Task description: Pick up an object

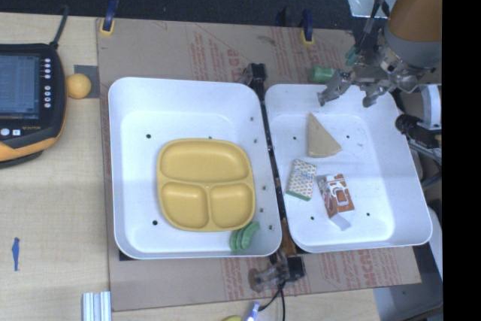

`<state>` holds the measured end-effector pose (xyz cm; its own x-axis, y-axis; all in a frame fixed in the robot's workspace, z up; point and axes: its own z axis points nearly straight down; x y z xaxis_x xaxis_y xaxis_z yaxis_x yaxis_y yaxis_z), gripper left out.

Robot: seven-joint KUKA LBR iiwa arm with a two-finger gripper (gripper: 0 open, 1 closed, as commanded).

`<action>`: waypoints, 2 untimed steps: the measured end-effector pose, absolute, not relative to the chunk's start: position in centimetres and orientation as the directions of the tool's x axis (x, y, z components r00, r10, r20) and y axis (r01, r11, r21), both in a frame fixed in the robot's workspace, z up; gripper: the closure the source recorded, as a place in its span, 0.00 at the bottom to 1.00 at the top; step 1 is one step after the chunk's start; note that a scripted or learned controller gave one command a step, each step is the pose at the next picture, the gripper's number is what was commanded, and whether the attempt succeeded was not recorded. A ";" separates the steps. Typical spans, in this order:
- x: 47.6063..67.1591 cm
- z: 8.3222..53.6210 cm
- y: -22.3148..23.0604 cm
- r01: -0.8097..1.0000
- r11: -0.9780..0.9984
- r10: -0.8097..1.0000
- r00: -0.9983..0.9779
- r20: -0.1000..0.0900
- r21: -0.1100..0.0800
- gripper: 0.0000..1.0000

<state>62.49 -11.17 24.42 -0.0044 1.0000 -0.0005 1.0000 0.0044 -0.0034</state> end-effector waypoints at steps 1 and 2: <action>64.0 17.4 -11.5 1.000 0.005 1.000 -0.005 -0.002 -0.005 0.00; 60.1 13.1 -11.3 1.000 0.005 1.000 -0.005 -0.001 -0.005 0.00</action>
<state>60.08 -11.31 13.14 -0.0050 1.0000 -0.0013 1.0000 0.0050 -0.0046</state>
